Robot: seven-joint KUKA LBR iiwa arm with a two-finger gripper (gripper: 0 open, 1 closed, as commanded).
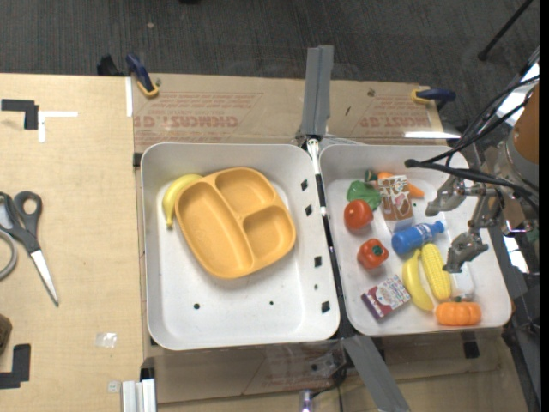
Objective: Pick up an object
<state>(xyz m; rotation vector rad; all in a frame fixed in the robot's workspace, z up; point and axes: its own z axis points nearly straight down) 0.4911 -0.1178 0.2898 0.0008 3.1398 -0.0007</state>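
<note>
A: Where is the two-finger metal gripper (pixel 457 227)?

B: Over the right white plastic bin (pixel 492 275), at its right side. Its fingers are spread, with nothing between them.

A: And the toys?

B: Within that bin: a yellow plastic corn cob (pixel 436 272) just left of the gripper, and a blue plastic bottle (pixel 417 237) by the corn's upper end.

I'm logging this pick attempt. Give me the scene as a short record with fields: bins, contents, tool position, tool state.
left bin: yellow divided plate, banana at its left edge
right bin: blue bottle, corn, two tomatoes, small orange pumpkin, small cartons
tool: over the right bin's right side, beside the corn and bottle
tool state: nothing seen between its fingers
bench, left: scissors
</note>
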